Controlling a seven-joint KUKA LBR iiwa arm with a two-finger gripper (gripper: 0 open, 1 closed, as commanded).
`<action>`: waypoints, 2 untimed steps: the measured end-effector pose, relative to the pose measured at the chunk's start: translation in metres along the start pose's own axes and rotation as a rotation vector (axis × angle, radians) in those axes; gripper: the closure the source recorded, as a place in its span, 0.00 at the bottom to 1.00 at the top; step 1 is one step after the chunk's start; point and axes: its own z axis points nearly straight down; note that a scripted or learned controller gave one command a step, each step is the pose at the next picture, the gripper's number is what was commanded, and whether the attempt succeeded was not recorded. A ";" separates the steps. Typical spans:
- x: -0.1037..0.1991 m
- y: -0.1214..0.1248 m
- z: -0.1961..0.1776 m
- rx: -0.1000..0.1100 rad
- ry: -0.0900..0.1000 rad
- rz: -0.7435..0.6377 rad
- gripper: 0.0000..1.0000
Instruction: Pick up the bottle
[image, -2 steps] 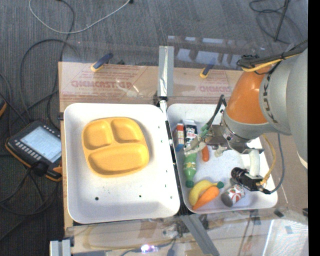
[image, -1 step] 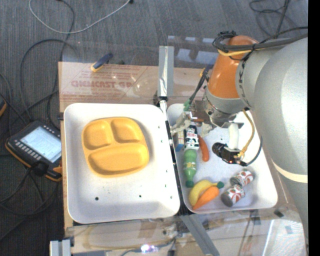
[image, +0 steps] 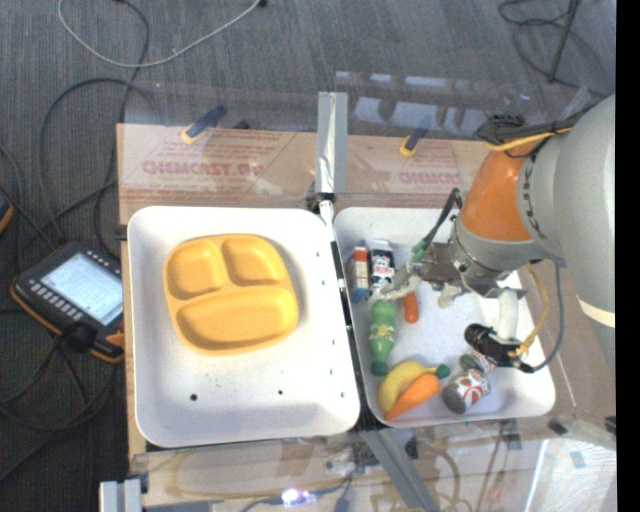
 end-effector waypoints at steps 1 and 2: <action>0.009 -0.023 0.040 -0.014 -0.002 -0.311 0.00; 0.009 -0.022 0.030 -0.016 0.000 -0.311 1.00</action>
